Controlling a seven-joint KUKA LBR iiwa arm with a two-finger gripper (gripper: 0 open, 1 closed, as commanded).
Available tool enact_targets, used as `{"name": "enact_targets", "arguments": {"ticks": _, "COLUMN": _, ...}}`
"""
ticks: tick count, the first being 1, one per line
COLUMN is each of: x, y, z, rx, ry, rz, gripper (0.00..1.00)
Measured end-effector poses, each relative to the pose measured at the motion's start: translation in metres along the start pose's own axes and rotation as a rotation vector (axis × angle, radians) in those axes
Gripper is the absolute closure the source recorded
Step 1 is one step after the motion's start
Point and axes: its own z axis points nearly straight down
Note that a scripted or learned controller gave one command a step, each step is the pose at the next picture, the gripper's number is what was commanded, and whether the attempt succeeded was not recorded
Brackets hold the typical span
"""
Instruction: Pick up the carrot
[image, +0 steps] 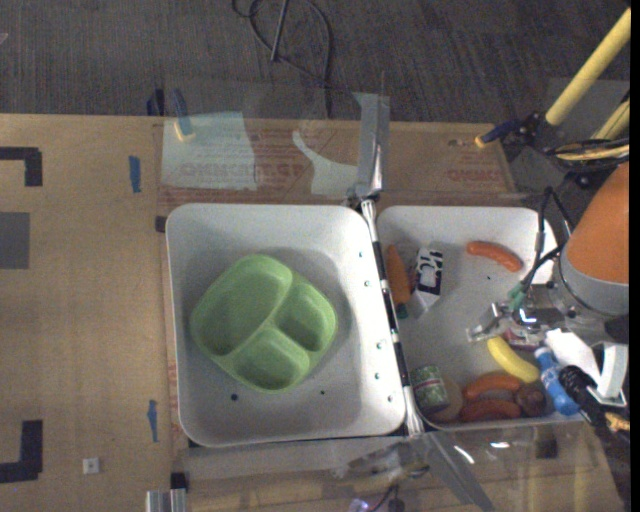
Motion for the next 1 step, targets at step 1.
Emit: {"name": "enact_targets", "arguments": {"ticks": 1, "x": -0.0342, "y": -0.0082, "z": 0.0646, "rx": -0.002, "ry": 0.001, "rz": 0.085, "gripper": 0.00}}
